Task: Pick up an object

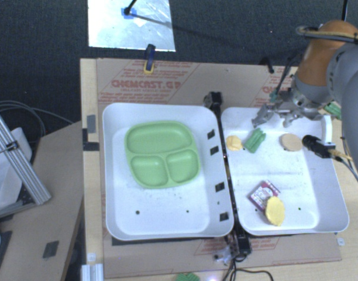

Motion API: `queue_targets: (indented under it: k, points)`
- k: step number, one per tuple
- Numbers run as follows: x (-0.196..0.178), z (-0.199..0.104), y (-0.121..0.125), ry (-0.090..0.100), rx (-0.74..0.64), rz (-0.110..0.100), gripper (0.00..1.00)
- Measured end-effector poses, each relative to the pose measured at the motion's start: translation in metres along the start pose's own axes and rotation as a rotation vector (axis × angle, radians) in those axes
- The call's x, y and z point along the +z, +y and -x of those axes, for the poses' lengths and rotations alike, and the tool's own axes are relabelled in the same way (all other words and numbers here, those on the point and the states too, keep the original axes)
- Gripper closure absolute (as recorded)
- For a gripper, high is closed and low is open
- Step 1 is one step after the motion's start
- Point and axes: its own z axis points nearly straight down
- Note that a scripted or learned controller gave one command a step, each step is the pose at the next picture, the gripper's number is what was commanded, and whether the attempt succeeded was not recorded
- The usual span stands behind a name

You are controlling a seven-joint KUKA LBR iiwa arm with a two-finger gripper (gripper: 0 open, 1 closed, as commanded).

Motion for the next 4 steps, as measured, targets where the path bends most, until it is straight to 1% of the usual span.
queue_targets:
  k: [1,2,4]
  points:
    - [0.0517,0.0283,0.0012,0.002,0.004,0.0,0.0]
    - [0.0481,0.0289,0.0026,0.0,0.001,0.003,0.0]
    - [0.048,0.0353,0.0025,0.0,0.002,0.003,0.0]
